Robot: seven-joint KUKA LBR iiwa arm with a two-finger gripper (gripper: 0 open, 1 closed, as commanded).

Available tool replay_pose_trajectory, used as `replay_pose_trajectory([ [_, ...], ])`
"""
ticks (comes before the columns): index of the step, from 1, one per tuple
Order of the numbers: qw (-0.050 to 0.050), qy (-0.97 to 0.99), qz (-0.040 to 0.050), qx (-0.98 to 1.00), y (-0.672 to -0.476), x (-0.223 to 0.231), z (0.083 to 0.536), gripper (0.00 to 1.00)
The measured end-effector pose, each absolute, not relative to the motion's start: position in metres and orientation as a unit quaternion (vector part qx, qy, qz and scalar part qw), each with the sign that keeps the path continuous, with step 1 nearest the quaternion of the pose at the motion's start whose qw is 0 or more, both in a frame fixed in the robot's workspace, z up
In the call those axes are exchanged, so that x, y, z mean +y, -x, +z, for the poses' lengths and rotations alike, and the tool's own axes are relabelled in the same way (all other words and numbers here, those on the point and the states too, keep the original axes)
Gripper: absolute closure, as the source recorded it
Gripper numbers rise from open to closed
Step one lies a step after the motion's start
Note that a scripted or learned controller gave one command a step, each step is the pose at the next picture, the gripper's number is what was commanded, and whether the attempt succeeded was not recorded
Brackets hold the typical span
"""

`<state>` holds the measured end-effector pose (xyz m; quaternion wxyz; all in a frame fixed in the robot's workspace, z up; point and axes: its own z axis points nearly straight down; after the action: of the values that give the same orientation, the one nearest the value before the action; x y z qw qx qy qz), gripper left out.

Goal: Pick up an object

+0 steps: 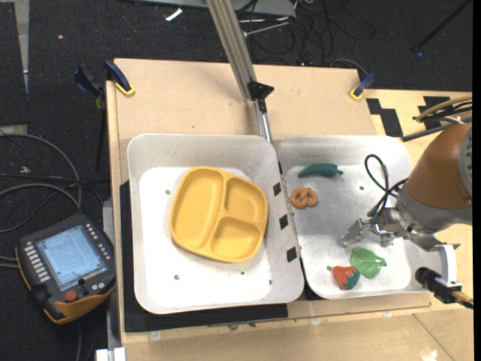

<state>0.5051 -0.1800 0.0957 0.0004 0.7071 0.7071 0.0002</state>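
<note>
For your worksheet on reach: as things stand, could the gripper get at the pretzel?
Probably yes. The pretzel lies alone on bare bin floor, left of the gripper, with nothing between them.

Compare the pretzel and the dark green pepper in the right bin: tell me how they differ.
Colour: the pretzel is orange-brown, the dark green pepper dark green. Shape: the pretzel is a compact, looped knot; the pepper is long and slim, lying roughly crosswise. Place: the pepper lies nearer the far edge, the pretzel just below it, closer to the divide between bins. Both are small, lie flat in the right bin, and are apart from the hand.
</note>
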Motion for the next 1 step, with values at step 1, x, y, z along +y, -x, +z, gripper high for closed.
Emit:
replay_pose_trajectory([
  [1, 0.001, -0.707, 0.0007, 0.707, -0.5057, -0.1802, 0.1064, 1.00],
])
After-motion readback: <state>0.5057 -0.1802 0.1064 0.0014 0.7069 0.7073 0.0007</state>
